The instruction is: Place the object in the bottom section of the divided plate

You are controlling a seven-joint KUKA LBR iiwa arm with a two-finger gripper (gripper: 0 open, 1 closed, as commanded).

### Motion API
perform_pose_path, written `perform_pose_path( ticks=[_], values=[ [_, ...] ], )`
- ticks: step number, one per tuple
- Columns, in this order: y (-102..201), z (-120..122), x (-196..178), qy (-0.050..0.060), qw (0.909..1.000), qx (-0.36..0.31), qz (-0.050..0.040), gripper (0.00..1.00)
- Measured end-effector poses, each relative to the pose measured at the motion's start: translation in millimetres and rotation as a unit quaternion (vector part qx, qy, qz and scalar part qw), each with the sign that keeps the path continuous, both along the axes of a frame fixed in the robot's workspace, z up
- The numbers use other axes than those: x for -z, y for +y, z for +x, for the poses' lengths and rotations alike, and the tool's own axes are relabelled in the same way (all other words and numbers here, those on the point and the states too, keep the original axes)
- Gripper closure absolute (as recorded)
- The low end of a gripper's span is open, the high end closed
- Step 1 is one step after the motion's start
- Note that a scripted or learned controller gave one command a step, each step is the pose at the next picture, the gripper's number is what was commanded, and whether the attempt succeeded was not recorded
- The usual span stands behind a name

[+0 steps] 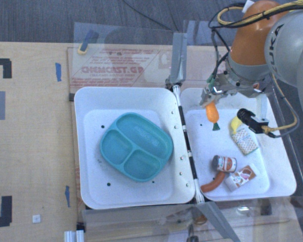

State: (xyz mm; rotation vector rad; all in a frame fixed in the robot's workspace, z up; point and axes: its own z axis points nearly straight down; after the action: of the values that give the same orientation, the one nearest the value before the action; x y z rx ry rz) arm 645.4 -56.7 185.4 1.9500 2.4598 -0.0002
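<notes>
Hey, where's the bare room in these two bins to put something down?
Left white bin: bare floor rings the teal divided plate, widest toward the far and left walls. Right white bin: free floor lies between the orange carrot and the small can. Its near right side is crowded with packets and the red sausage.

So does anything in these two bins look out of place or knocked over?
Mostly tidy. The small can in the right bin lies on its side, and the teal divided plate sits askew to the left bin's walls.
</notes>
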Motion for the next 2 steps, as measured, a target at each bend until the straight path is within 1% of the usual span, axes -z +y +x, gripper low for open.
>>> perform_pose_path(
  ticks=[1, 2],
  values=[
    [28.9, 21.9, -28.4, -0.001, 0.9958, 0.092, 0.0003, 1.0],
    [42.0, 21.3, 0.2, 0.002, 1.0, 0.003, 0.0008, 1.0]
  ],
)
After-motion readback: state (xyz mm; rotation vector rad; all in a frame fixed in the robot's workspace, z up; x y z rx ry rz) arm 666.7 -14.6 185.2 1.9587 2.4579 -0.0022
